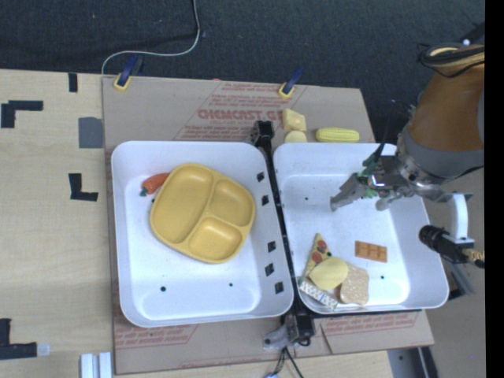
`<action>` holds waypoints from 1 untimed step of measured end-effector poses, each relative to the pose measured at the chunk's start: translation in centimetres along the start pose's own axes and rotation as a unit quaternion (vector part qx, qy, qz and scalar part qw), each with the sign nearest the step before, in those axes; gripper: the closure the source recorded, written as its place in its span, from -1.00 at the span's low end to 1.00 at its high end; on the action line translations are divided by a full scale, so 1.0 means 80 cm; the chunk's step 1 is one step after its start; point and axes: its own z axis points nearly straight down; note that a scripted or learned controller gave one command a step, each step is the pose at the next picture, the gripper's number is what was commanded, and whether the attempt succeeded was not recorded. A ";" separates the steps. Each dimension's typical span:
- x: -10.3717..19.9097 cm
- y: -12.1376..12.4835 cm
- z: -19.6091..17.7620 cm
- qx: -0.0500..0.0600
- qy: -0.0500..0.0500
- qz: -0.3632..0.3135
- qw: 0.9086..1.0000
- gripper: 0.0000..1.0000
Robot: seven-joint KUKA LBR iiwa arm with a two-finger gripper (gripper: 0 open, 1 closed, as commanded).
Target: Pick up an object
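My gripper (pixel 364 201) hangs over the upper middle of the right bin (pixel 315 172), fingers spread open with nothing between them. Below it lie a brown waffle cracker (pixel 370 251), a pizza slice (pixel 319 250), a pale yellow lemon-like piece (pixel 328 272), a round tan biscuit (pixel 355 287) and a small silver wrapper (pixel 316 294), all near the bin's lower edge and apart from the fingers. The left bin (pixel 134 290) holds a yellow divided plate (pixel 202 212) with an orange carrot (pixel 154 182) beside its upper left rim.
Outside the bins, on the cardboard above the right bin, sit a corn cob (pixel 337 135) and two pale yellow pieces (pixel 294 121). A black divider clip row (pixel 268 203) runs between the bins. The arm's orange band (pixel 449 109) looms at right.
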 end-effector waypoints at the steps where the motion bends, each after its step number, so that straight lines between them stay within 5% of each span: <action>1: 0.008 0.004 0.112 0.005 0.001 0.000 1.000 -1.00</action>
